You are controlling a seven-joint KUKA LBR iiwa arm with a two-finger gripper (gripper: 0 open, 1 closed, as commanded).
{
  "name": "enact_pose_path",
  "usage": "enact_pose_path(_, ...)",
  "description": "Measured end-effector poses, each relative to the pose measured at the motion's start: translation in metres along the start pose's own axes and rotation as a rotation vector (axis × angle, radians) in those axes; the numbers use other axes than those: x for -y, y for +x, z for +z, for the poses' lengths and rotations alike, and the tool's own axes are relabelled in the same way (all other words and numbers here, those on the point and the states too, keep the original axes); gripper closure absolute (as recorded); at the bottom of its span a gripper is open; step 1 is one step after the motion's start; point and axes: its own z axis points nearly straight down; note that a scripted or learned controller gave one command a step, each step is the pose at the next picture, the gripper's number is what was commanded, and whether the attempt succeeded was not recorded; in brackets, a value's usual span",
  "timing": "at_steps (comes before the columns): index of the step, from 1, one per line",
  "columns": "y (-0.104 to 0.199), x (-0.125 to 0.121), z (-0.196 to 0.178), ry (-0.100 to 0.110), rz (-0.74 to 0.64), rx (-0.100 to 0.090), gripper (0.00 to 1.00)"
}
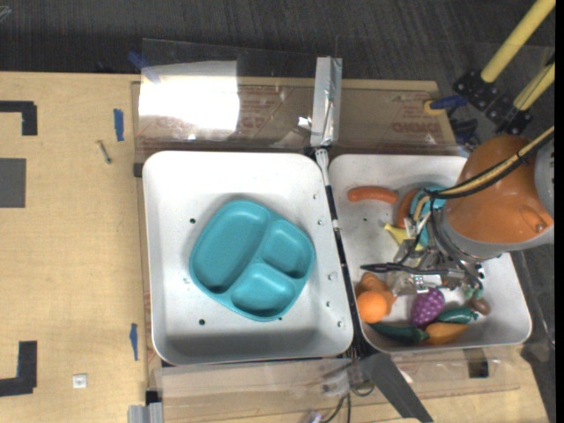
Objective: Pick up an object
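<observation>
A heap of smooth plastic toy food lies in the right bin, directly under and around the claw: a round orange to its left, knobbly purple grapes just below it, a curved orange sausage above. Whether the claw is spread or pinching cannot be told. The grey arm with its orange band reaches down from the right. Far left, a glossy teal divided plate rests in the left bin.
</observation>
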Motion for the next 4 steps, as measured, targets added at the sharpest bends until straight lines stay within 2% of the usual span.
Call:
enact_pose_path(1, -0.054, -0.018, -0.105, -0.004, -0.090, -0.015, 1.00)
enact_pose_path(2, 0.001, 0.064, -0.003, -0.010, -0.355, -0.028, 1.00)
enact_pose_path(3, -0.002, 0.064, -0.005, -0.007, -0.357, -0.021, 0.00)
enact_pose_path(4, -0.069, 0.021, 0.016, -0.007, -0.289, -0.017, 0.00)
